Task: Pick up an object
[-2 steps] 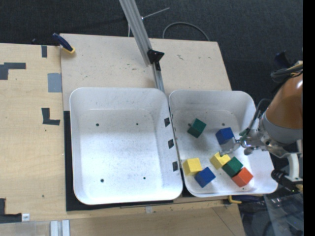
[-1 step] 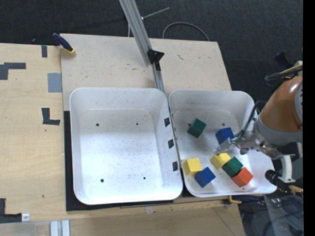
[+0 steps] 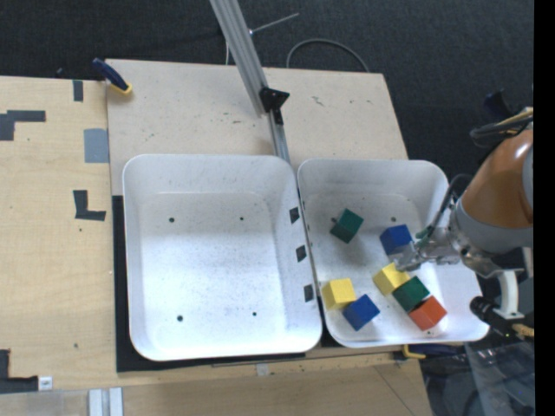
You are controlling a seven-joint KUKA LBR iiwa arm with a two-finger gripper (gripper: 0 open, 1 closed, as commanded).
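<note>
Seven blocks are being held by the right bin [image 3: 364,173]: green block [image 3: 347,225], blue cube [image 3: 396,238], yellow cubes [image 3: 339,292], another blue, dark green, red. The gripper [image 3: 420,251] is hovering at the blue cube's four o'clock; its grasp cannot be told. Black specks are being borne by the left bin [image 3: 208,258].

This is a robot lab or test room, not a home. A plain plywood bench [image 3: 199,111] sits over dark carpet [image 3: 104,11], with grey tape marks [image 3: 95,146] stuck on at nine o'clock. Two shallow white bins [image 3: 143,180] rest side by side on a black mat. An aluminium rail [image 3: 238,37] slants in from twelve o'clock, a loose cable [image 3: 325,46] curls beside it, and an industrial robot arm [image 3: 499,193] stands at three o'clock.
</note>
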